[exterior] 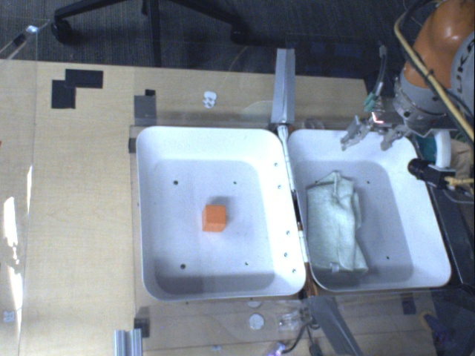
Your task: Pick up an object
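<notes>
An orange cube [214, 218] rests near the middle of the left bin [163, 199]. In the right bin [408, 228] lies a crumpled pale green-white cloth [336, 225], stretching from the middle toward the front. My gripper [370, 133] hovers over the back edge of the right bin, above and behind the cloth. Its two fingers are spread apart, open, with nothing between them. The arm's orange band [439, 28] is at the upper right.
A metal divider post [282, 87] stands between the bins at the back. Black tape marks [74, 86] lie on the wooden bench at the left. A chair base [152, 10] stands on the dark floor beyond the bench.
</notes>
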`<control>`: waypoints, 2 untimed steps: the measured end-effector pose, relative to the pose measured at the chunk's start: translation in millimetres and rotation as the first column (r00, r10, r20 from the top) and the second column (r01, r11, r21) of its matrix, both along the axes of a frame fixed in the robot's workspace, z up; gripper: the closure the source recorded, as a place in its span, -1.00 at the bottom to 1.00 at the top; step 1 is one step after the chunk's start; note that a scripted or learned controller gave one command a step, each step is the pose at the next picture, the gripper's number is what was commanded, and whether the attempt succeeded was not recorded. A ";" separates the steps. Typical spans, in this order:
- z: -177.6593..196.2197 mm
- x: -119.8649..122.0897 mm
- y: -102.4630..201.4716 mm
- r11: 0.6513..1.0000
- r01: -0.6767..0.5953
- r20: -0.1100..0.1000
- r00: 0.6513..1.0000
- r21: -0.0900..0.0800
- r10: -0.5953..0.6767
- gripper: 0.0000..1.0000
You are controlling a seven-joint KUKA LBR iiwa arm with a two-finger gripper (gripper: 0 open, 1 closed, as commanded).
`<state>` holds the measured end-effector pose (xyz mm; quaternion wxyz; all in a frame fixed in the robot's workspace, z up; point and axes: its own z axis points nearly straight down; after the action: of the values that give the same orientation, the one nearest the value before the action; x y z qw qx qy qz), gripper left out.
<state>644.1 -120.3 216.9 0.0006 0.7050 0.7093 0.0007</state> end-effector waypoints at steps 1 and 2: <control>-115.1 25.3 -27.5 0.998 -0.055 0.001 0.998 -0.001 0.055 -1.00; -100.8 28.2 -26.6 0.998 -0.060 0.009 0.998 -0.004 0.060 1.00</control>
<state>672.3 -146.9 116.0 0.0053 0.6832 0.7302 0.0027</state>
